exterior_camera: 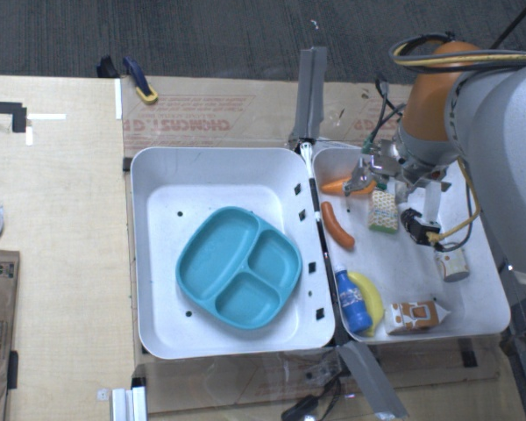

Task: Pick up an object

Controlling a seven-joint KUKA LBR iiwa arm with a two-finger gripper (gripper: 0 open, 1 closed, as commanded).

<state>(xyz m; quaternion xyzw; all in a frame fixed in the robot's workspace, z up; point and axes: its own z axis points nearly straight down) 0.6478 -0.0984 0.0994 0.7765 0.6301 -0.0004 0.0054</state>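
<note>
The right bin (473, 261) holds several objects. An orange carrot (335, 185) lies at its far left corner, and a brown sausage (337, 224) sits just below it. A pale speckled block (384, 210) rests near the middle. Along the front edge are a blue bottle (352, 303), a yellow banana (369, 296) and a small brown-and-white carton (415, 317). My gripper (373, 179) hangs low over the bin's far left part, right beside the carrot's right end and above the speckled block. The wrist hides what lies directly under it.
The left bin (158, 235) contains a blue divided plate (238, 267). A grey upright post (311, 90) stands behind the wall between the bins. Cables and a small grey box (453, 266) dangle from the wrist over the right bin. The arm's grey body (500, 147) covers the bin's right side.
</note>
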